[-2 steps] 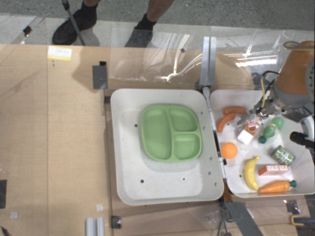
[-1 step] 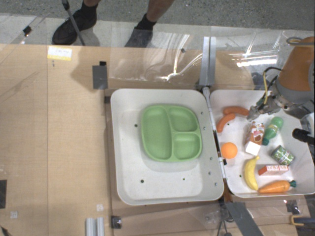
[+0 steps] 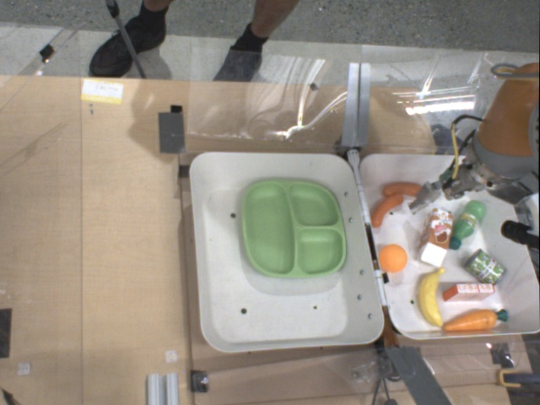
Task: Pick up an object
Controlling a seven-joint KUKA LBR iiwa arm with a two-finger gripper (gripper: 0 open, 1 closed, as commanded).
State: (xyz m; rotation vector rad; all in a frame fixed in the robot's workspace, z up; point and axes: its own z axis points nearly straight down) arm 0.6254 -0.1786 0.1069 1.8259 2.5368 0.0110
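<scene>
In the left bin (image 3: pixel 211 327) we see a green divided plate (image 3: pixel 294 228). The right bin (image 3: pixel 405 332) holds sausage (image 3: pixel 390 202), orange (image 3: pixel 392 259), banana (image 3: pixel 429 296), carrot (image 3: pixel 471 320). Above them is the gripper (image 3: pixel 433 192); whether it is apart or together, we cannot tell.

A robotics lab: bench (image 3: pixel 101 251) with two white bins (image 3: pixel 211 327), clear guard panel (image 3: pixel 270 99)

Toy foods: sausage (image 3: pixel 390 202), orange (image 3: pixel 392 259), banana (image 3: pixel 429 297), carrot (image 3: pixel 472 320) lie flat.
</scene>
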